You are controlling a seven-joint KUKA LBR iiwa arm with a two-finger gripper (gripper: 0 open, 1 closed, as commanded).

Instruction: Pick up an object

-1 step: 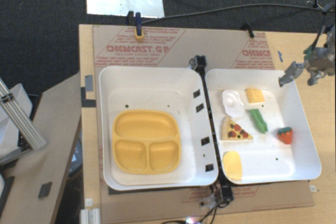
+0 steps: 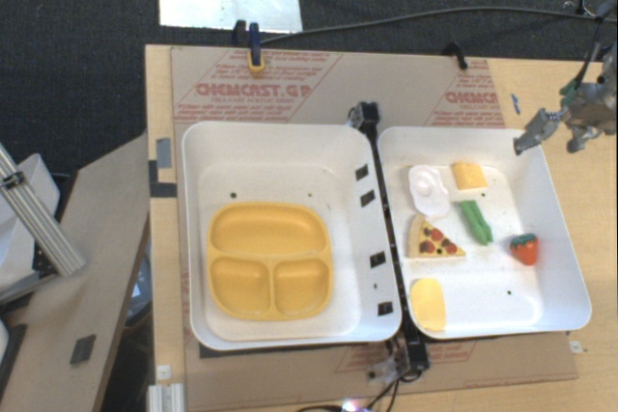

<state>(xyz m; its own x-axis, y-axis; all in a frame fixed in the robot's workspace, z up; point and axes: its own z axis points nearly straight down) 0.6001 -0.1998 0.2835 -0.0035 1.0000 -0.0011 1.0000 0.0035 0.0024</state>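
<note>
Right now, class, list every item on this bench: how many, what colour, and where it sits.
White bins: two, side by side on the bench.
Divided tray: one, yellow, left bin.
Fried egg toy: one, white, right bin, top.
Yellow block: one, beside the egg.
Green piece: one, right bin, centre.
Pizza slice: one, left of the green piece.
Strawberry: one, red, right side.
Yellow oval: one, bottom left corner.
Gripper: one, grey, above the right bin's far corner.

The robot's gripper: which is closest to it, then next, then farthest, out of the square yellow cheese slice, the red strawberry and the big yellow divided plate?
Measured from the gripper, at the right bin's far right corner:
1. Square yellow cheese slice, at the back of the right bin.
2. Red strawberry, near that bin's right wall.
3. Yellow divided plate, over in the left bin.
</note>
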